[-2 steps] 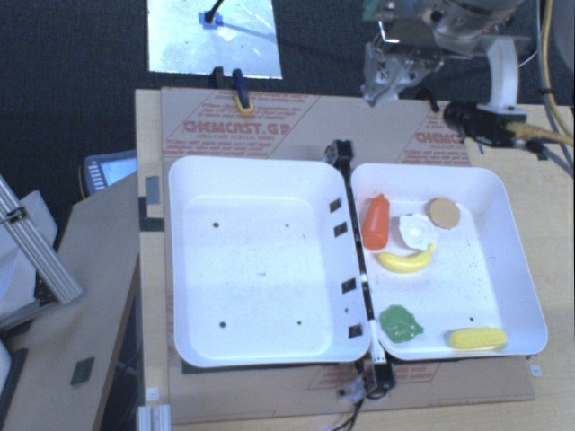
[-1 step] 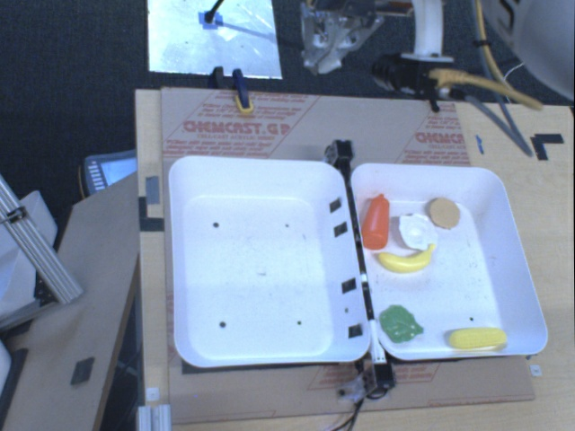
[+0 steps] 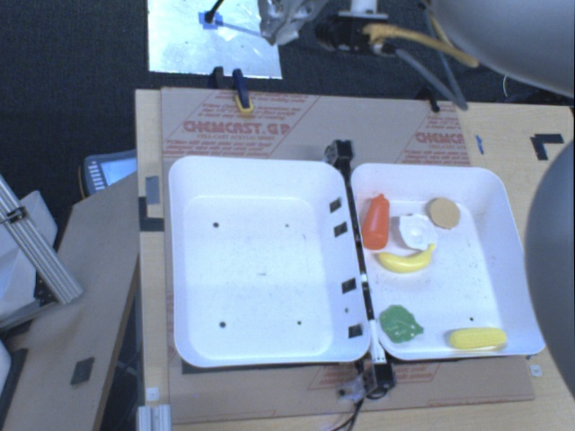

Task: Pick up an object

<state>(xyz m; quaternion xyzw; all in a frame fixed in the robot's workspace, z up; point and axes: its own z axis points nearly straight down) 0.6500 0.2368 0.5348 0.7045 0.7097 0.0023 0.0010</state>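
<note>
**Six small things in the right bin, and I hang far above them**

Six objects sit in the right bin (image 3: 503, 196); the left bin (image 3: 193, 187) beside it shows bare white floor. My gripper (image 3: 286, 21) is up at the twelve o'clock edge of the picture, over a pale sheet beyond the bench, well apart from both bins. Whether I am open or closed I cannot tell: my tip is a blurred grey tangle against that sheet, and I see nothing held in it.

From where I hang, everything worth taking lies toward five o'clock. Nearest is the orange bottle (image 3: 375, 222), hard against the divider, its long axis running twelve to six. Just past it at four o'clock lies a white piece (image 3: 414, 232), with a tan disc (image 3: 443, 212) at its two o'clock and the banana (image 3: 406, 259) curving under it, long axis roughly nine to three. Farther toward the near wall sit a green lump (image 3: 400, 323) and a yellow oblong (image 3: 477, 338), the latter lying nine to three.

I judge the bottle the shortest reach, though the divider crowds one side of it. My own arm's grey bulk cuts off the right rim.
</note>
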